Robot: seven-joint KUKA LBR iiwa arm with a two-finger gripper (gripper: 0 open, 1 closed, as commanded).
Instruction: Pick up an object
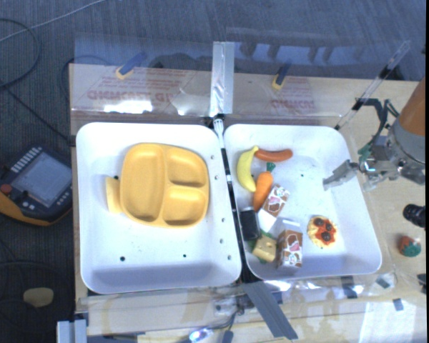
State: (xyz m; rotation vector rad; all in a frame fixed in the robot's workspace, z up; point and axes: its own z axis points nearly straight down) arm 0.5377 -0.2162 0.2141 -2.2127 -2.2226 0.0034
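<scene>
Gripper (pixel 337 176): at right bin's (pixel 357 213) 3 o'clock rim, finger state unclear (blurred)
Risk: toys crowd 9 o'clock; pinch may slip

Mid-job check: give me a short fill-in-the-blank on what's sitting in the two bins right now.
1. The yellow divided tray lies in the ____ bin.
2. The banana lies beside a toy ____, just right of it.
3. The pizza slice lies in the ____ bin.
4. The tool hovers over the right bin's ____ edge.

Missing words: left; carrot; right; right
</scene>
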